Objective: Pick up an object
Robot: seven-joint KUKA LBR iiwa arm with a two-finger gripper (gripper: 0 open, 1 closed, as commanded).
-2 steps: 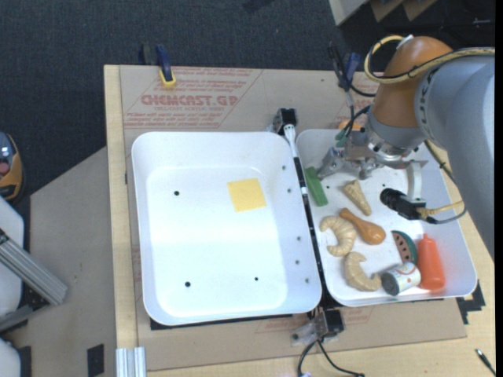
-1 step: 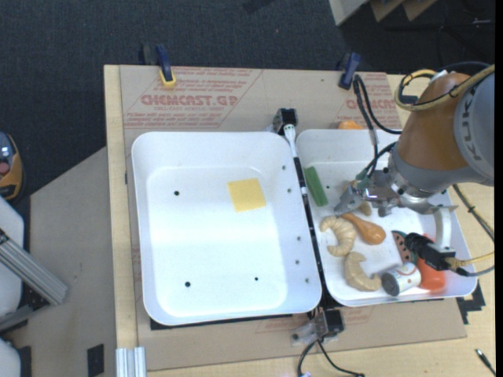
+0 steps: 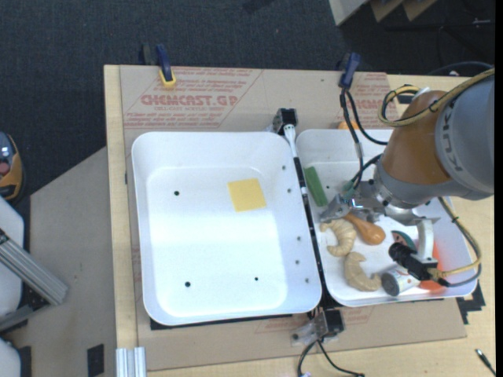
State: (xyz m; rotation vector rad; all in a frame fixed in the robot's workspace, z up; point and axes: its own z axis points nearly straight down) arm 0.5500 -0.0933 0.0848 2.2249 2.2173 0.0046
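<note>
The green block [image 3: 314, 185] lies in the right bin [image 3: 330, 141], close to that bin's left wall. The gripper [image 3: 339, 205] hangs low just to the right of and below the green block. Whether it is apart or together I cannot tell, and nothing can be seen clamped in it. The grey and orange arm [image 3: 440, 148] reaches in from further right of the block.

An orange piece [image 3: 368, 229] lies below and right of the green block, near the gripper. A tan curved piece [image 3: 341, 239] lies below the block, touching the orange piece or just beside it. A second tan piece [image 3: 357, 273] lies lower still.

Left of the green block, beyond the wall, a yellow square [image 3: 247, 195] lies flat in the left bin [image 3: 204, 250]. Both bins rest on the counter [image 3: 196, 100].
</note>
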